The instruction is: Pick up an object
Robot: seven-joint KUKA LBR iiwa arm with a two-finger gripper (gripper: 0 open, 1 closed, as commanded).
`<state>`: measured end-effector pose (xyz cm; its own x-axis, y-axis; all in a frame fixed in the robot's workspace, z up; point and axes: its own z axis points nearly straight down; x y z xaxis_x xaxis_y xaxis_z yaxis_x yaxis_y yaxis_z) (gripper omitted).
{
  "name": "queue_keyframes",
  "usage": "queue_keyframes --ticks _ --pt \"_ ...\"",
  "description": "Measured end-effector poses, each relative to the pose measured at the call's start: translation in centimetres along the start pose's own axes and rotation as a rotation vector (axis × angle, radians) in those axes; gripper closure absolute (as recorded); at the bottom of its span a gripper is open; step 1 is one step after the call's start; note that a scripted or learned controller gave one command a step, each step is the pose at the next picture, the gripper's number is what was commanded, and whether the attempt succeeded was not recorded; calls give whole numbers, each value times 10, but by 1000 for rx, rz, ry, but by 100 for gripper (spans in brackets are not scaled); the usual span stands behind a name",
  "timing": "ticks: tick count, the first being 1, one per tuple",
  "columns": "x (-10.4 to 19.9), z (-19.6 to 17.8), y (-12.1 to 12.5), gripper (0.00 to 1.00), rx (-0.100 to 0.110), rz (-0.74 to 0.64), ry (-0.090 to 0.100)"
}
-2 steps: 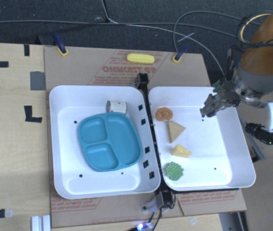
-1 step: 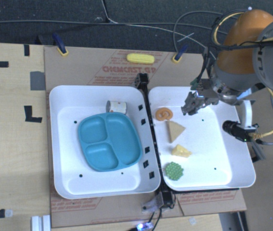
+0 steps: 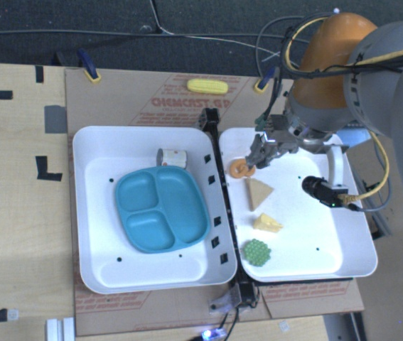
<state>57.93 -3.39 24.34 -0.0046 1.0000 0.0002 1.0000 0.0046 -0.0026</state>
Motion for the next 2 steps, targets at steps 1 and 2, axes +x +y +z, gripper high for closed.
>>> queue_keyframes --ticks 1,2 --pt "53 4 -1 100 -1 1 -1" --pt "105 -1 8 100 -2 -1 1"
